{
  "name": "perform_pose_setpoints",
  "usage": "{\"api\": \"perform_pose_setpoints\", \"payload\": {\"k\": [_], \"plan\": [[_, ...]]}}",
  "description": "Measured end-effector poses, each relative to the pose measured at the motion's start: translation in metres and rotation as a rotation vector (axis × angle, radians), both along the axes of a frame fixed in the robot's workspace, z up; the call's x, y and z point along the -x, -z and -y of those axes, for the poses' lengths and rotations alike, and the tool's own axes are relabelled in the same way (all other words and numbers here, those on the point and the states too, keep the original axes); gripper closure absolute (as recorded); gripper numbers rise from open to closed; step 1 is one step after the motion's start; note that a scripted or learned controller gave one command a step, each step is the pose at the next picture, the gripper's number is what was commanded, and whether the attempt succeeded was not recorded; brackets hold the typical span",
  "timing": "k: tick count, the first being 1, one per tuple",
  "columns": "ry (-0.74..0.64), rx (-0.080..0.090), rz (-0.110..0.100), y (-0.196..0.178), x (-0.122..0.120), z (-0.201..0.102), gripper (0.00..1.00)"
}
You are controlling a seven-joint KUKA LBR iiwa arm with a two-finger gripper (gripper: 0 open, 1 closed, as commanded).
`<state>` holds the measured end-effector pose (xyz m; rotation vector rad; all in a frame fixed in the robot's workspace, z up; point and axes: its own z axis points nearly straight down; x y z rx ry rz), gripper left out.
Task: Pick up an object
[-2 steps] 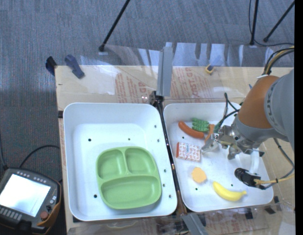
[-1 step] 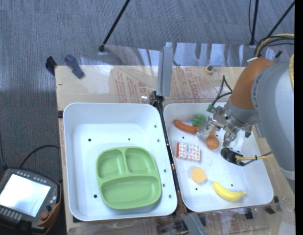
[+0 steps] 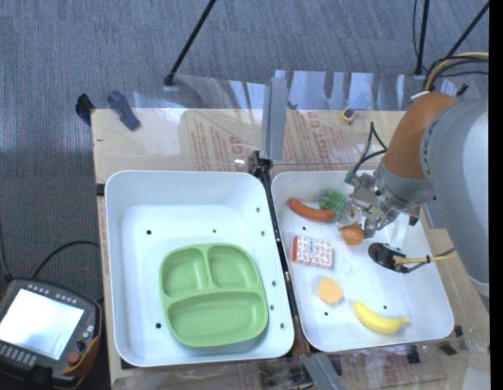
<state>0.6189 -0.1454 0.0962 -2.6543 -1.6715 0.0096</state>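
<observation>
Plate (image 3: 214,301), green and divided, in left bin (image 3: 121,210); sausage (image 3: 311,210), carton (image 3: 314,251), banana (image 3: 379,318) across right bin (image 3: 434,299). Hand (image 3: 361,218) low near far edge, just above small orange ball (image 3: 353,235). Grip state impossible to tell. Approach step, apparently; next, closing squarely, then lifting.

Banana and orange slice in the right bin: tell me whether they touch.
Apart. The camera view shows bare white bin floor between the banana and the orange slice.

Bulky grey rounded arm (image 3: 466,161), orange band above wrist; metallic silver wrist block, black and yellow cables trailing behind.
</observation>
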Motion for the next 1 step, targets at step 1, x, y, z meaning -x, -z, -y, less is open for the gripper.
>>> {"api": "perform_pose_setpoints", "payload": {"k": [1], "plan": [[0.095, -0.002, 0.015, -0.0961, -0.0209, -0.0777, 1.0]]}}
